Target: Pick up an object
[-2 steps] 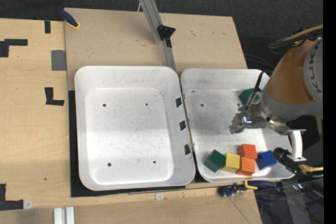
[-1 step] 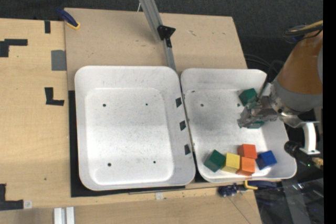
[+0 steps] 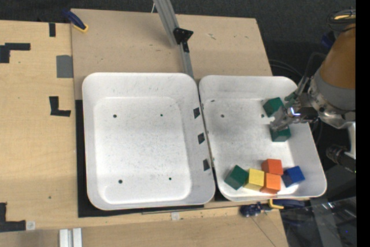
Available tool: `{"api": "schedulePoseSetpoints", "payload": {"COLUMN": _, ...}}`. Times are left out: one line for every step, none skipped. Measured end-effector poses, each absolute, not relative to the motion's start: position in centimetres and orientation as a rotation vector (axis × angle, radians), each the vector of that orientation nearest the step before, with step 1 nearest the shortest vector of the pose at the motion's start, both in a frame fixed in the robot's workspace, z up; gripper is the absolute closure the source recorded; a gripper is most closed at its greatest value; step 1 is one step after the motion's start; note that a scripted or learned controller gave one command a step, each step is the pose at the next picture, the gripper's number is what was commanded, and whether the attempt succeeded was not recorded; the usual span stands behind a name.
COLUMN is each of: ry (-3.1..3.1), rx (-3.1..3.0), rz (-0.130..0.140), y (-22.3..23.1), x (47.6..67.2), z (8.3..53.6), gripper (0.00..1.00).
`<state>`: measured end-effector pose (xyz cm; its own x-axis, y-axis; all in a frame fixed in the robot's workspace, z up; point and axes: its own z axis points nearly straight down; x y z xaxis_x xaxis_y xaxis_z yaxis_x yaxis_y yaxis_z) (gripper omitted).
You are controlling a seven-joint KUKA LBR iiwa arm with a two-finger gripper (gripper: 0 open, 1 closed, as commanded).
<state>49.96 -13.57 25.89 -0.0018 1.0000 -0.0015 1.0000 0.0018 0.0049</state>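
so that's two white bins (image 3: pixel 141 81), three green blocks (image 3: pixel 273 106), two orange blocks (image 3: pixel 273 166), one yellow block (image 3: pixel 255 177), one blue block (image 3: pixel 294 174)

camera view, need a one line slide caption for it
Gripper low in the right bin between two green blocks, with five more blocks clustered at the bin's near edge.

The arm (image 3: pixel 341 75) reaches in from the right, pincer (image 3: pixel 284 118) apparently lowered.

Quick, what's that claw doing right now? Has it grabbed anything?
Claw: down in the right bin between two green blocks, one above and one below; whether it grips anything cannot be told.
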Motion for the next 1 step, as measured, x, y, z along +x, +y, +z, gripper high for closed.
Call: {"api": "schedulePoseSetpoints", "payload": {"ry": 2.23, "rx": 2.215, "rz": 0.002, "y": -8.4, "x": 51.96, "z": 26.39, "gripper": 1.0}}
